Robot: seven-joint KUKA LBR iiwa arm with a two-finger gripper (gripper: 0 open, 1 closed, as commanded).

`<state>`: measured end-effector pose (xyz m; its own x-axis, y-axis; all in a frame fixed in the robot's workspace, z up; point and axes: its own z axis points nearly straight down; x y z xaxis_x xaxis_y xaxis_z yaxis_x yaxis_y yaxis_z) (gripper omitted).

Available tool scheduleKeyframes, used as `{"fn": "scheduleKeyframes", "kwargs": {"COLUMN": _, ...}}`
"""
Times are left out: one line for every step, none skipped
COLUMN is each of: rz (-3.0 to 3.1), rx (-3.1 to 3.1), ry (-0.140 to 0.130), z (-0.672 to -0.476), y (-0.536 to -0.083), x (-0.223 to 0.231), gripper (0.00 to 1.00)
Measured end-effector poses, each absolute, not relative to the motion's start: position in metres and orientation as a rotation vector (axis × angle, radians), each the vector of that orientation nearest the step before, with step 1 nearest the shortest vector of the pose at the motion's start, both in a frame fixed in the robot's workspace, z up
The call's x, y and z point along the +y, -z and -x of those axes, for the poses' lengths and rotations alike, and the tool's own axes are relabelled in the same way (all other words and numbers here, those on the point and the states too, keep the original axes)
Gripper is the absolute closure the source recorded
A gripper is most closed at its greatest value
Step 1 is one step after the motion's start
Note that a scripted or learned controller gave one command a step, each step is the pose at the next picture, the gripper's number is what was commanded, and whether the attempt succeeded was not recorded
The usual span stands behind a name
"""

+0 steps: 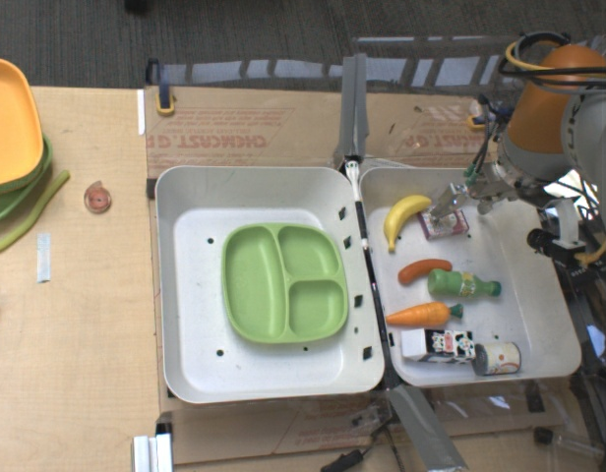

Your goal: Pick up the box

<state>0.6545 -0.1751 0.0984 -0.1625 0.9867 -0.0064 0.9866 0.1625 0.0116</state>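
The gripper hangs low over the far part of the right bin, just above a small pinkish packet beside the banana; whether its fingers are spread or pinching I cannot tell. The box, black and white, lies at the bin's near edge, touching a can, well apart from the gripper.
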Motion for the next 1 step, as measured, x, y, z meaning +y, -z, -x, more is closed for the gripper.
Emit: {"fn": "scheduleKeyframes", "kwargs": {"rz": -1.967, "rx": 2.437, "ry": -0.008, "z": -0.6622, "y": -0.098, "x": -0.1321, "gripper": 0.0}}
